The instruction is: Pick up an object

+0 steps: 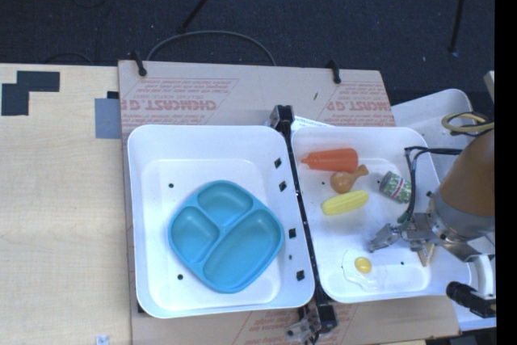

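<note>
**Arm low over the right bin, toy food scattered beneath it**

On the left, the left bin (145,174) holds a blue divided plate (225,234), lying flat and turned at an angle, its three compartments bare. Behind both bins a brown cardboard sheet (242,97) with red printing lies flat on the bench. A black divider (295,214) runs between the two bins where their rims meet.

The right bin (412,275) carries the small items. Nearest the divider, toward the far wall, lies an orange carrot (329,160), long side running left to right. Just in front of it and slightly to the right sits a small tan drumstick-shaped piece (346,180), and touching or just beside that, nearer the camera, a yellow corn cob (345,203), tilted slightly. Toward the near wall a fried egg (361,266) lies flat, its yellow yolk up, well apart from the corn. Further right, a small green and white can (395,187) lies on its side near the arm's cables.

At the right edge the arm reaches in, its orange band (477,178) above the grey wrist. The gripper (401,238) sits low in the right bin, between the can and the egg, its metal fingers (382,239) spread apart. Nothing lies between them; the egg is just beside the left fingertip, and the can is near behind it.
</note>
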Motion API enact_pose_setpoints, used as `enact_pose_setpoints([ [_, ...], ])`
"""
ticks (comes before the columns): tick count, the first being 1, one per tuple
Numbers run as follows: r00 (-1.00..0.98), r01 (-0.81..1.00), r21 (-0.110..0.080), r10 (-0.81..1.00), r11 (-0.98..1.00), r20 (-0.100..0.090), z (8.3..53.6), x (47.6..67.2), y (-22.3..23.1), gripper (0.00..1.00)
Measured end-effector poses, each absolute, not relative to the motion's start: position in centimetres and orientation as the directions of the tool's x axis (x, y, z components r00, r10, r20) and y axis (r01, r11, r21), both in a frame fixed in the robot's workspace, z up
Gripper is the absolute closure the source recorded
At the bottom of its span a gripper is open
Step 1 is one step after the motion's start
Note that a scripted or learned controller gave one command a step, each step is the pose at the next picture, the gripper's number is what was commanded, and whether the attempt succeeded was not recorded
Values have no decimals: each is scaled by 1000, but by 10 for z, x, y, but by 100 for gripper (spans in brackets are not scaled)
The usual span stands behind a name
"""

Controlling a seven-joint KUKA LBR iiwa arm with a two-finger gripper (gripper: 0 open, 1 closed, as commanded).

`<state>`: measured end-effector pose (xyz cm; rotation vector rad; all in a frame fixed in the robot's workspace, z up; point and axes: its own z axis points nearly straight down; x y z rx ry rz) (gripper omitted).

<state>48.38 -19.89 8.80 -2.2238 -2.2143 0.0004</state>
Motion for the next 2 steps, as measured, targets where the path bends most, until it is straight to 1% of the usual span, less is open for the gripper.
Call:
enact_pose_setpoints([
  [1,8,1000,0,1000,-8,2,99,485,-200,100],
  [2,6,1000,1,1000,-6,-1,147,478,-209,100],
])
